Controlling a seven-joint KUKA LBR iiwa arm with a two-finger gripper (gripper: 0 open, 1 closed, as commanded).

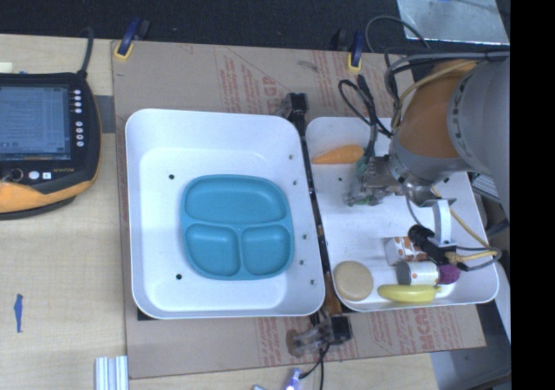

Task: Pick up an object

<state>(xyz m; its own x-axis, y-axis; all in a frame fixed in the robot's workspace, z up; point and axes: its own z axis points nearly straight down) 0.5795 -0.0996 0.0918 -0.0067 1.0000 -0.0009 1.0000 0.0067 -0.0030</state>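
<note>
So the bench (78,293) takes up most of the shot, with a brown mat under two white bins. The left bin (156,206) holds just a blue divided plate (236,225) sitting flat in the middle. The grey arm (468,115) with its orange band comes in from the right and hangs over the far part of the right bin (347,211), which is where all the pickable stuff is. The tool (368,185) sits low near the bin's far left part, just near-side of an orange carrot-looking thing (338,154) lying against the far wall; honestly can't tell if it's spread or pressed together, too dark and cluttered, and I see nothing in it. The rest is bunched along the near edge: a round tan cookie-ish disc (353,279), a banana (408,294), a small white bottle (418,273), a little can (401,248) and something purple (448,274). What could go wrong, I reckon: the carrot hugs the wall, so the tool could clip the rim or just nudge it sideways and come up empty. Those loose cables by the wrist could snag too.
</note>
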